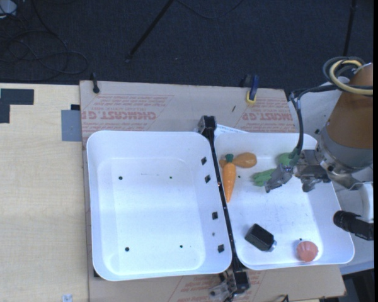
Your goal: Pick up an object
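Nearest the camera, at the front of the right bin [346, 247], a pink ball [307, 251] lies below the gripper [288, 178] and a little to its right. Just left of the ball a black block [260, 237] rests tilted on the bin floor, below the gripper and slightly left of it.

The gripper itself hangs over the middle of the right bin, reaching in from the right under the grey arm [349, 131] with its orange band. Whether its fingers are apart or together cannot be told; the dark metal parts overlap too much. A green toy [262, 177] lies just left of the gripper, close against its tip; contact cannot be judged, and nothing is seen clamped.

Farther left of the gripper an orange carrot [229, 182] lies along the divider between the bins, green top pointing away from the camera. Just beyond it, up and left of the gripper, sits a yellow-orange fruit [244, 160].

The left bin [113, 146] lies well to the gripper's left.
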